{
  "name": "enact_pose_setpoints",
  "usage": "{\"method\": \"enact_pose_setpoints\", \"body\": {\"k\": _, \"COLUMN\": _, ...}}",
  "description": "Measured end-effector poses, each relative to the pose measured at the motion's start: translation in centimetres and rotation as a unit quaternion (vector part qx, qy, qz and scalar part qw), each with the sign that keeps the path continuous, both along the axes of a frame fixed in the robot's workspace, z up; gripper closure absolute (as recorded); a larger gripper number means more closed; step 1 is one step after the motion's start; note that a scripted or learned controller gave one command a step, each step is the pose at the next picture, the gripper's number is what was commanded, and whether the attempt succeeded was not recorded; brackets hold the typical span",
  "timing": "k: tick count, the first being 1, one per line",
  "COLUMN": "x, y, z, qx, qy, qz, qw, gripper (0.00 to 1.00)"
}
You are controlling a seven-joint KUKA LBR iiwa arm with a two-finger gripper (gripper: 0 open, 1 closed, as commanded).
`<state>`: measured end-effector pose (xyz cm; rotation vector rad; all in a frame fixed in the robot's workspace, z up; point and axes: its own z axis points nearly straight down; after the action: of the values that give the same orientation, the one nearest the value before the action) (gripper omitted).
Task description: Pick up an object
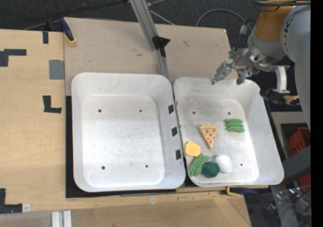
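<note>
Presently I judge the task barely begun: nothing is lifted, and every candidate object lies on the floor of the right bin (252, 97). My gripper (230, 75) hangs over that bin's far rim, at about twelve o'clock from the objects, with its two fingers spread apart and nothing between them. The pizza slice (208, 135) lies near the bin's middle, well apart from the gripper; the green pea pod (234, 125) sits at its two o'clock, just beside it. At the slice's seven o'clock is the yellow piece (192, 149), and toward six o'clock a tight cluster: a green bean pod (198, 164), a dark green round item (211, 169) and a white egg-shaped item (223, 163), touching or nearly so. Remaining work, as I assess it: descend, close on one object, lift. The left bin (121, 130) is white and speckled. Both bins rest on a tan bench (30, 120) bearing grey and black tape marks; a metal post (144, 14) rises at the back over dark flooring.
</note>
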<state>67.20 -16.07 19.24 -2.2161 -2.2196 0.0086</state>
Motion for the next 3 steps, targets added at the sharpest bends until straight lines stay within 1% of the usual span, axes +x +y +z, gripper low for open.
{"method": "enact_pose_setpoints", "body": {"k": 1, "x": -0.7, "y": -0.7, "z": -5.9, "qx": -0.0001, "qy": 0.000, "qz": -0.001, "qw": 1.0000, "gripper": 0.00}}
{"method": "enact_pose_setpoints", "body": {"k": 2, "x": -0.8, "y": -0.6, "z": -10.7, "qx": -0.0003, "qy": -0.001, "qz": 0.000, "qw": 1.0000, "gripper": 0.00}}
{"method": "enact_pose_setpoints", "body": {"k": 3, "x": -0.7, "y": -0.6, "z": -9.4, "qx": -0.0008, "qy": -0.003, "qz": 0.001, "qw": 1.0000, "gripper": 1.00}}
